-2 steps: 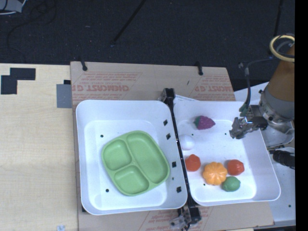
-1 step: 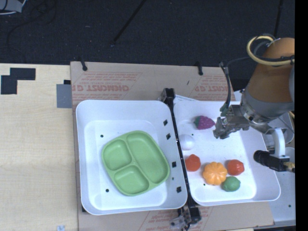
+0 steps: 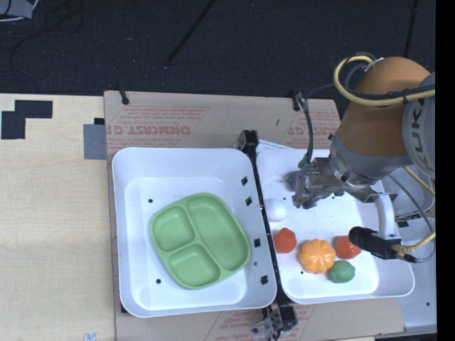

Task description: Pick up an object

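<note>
Mostly dark, blurred pincer (image 3: 304, 190) over right bin (image 3: 387, 279); cannot tell whether clenched or released.

In the left bin (image 3: 119, 226) the plate (image 3: 200, 240) fills the middle and lower right, leaving bare floor along the top and left walls. In the right bin (image 3: 395, 288) a white ball (image 3: 276, 208) sits by the left wall. A red piece (image 3: 285, 240), an orange piece (image 3: 317, 256), a second red piece (image 3: 344, 246) and a green piece (image 3: 342, 271) crowd the lower part. The arm (image 3: 377, 126) and tool (image 3: 307, 189) cover the upper middle, with a bare strip below them.
</note>
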Action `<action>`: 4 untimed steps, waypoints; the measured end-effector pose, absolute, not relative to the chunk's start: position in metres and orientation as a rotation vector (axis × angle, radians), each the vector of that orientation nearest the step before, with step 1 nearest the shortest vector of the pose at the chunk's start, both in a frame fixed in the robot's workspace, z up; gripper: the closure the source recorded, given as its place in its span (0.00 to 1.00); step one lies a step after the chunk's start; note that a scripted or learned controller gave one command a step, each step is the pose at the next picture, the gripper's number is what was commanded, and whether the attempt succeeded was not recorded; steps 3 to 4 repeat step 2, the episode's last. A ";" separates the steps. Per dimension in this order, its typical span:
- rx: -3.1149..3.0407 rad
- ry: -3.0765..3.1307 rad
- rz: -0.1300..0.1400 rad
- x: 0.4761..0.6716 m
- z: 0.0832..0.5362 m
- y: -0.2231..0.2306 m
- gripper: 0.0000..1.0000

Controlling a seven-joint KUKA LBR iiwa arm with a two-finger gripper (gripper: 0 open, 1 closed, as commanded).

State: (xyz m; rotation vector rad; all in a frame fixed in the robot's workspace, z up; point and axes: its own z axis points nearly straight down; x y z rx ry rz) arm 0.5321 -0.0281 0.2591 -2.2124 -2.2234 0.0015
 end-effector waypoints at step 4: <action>-2.213 -2.223 0.004 0.520 0.260 0.075 1.00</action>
